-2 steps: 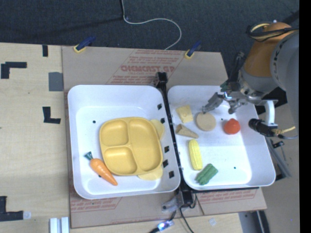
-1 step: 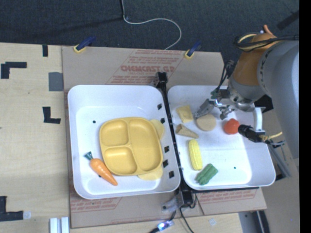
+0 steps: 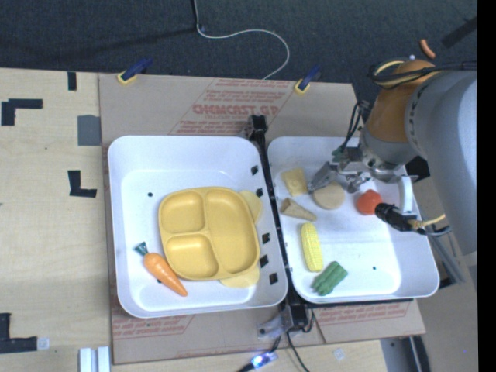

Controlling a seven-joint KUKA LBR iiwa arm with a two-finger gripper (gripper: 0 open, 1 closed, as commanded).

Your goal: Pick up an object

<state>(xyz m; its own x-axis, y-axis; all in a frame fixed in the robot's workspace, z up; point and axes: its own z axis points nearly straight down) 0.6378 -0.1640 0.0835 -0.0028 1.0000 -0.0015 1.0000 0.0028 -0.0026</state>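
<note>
Grey metal claw (image 3: 335, 178) hangs with fingers spread, it seems, right over the pale tan rounded lump (image 3: 328, 198), the small red ball (image 3: 367, 201) just to its right.

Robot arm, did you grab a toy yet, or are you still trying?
Nothing looks picked up yet. The gripper is low in the right bin, by the round tan piece and the red ball, but no toy shows between its fingers. The corn, the green piece and the carrot in the left bin all lie flat. Gripping and lifting are left.
</note>
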